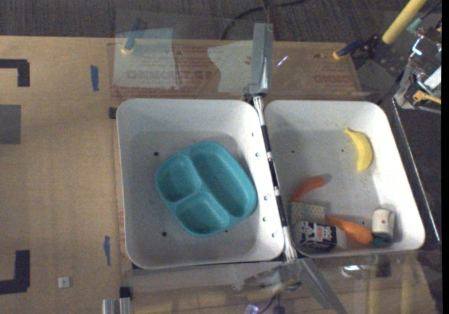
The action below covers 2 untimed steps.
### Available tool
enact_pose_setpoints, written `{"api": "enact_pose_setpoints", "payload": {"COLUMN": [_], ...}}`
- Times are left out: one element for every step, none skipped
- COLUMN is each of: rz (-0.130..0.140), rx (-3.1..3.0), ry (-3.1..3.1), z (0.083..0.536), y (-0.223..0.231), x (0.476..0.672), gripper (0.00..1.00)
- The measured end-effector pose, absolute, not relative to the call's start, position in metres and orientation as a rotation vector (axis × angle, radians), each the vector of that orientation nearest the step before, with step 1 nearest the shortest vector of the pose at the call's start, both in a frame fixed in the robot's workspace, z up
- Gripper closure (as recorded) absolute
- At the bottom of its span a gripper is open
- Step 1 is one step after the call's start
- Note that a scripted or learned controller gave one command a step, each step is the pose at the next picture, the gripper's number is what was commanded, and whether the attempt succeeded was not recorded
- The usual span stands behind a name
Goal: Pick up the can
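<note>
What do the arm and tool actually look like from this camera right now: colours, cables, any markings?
Little of it is in frame. At the upper right edge, beyond the right bin, the tool looks like a cluster of dark and pale grey metal parts with thin cables and a small yellowish spot. It is too blurred to read any markings.

Left bin (133,186) and right bin (393,165): white plastic, smooth, semi-matt. Divided plate (205,195), teal plastic, smooth w/ slight sheen. Banana (360,148) at approx 1 o'clock in right bin: yellow, looks plastic, smooth. Two carrots (309,187) (351,230): orange, smooth, glossy-ish. Can (382,222) at 5 o'clock: pale label, finish unclear. Bench (56,186): brown board, matt. Clear sheets (151,60) at 12 o'clock: glossy.
</note>
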State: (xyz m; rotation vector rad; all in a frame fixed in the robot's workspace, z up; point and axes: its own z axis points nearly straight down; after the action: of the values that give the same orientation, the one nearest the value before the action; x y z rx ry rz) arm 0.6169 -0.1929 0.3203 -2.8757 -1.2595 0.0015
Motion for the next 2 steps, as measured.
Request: {"api": "enact_pose_setpoints", "payload": {"rz": [-0.003,-0.003], "rx": [-2.976,-2.976], "ry": [-1.009,-1.009], "z": [0.3543,0.3543], "y": [-0.1902,-0.1902], "x": [0.6620,0.6620], "gripper": [1.00,0.00]}}
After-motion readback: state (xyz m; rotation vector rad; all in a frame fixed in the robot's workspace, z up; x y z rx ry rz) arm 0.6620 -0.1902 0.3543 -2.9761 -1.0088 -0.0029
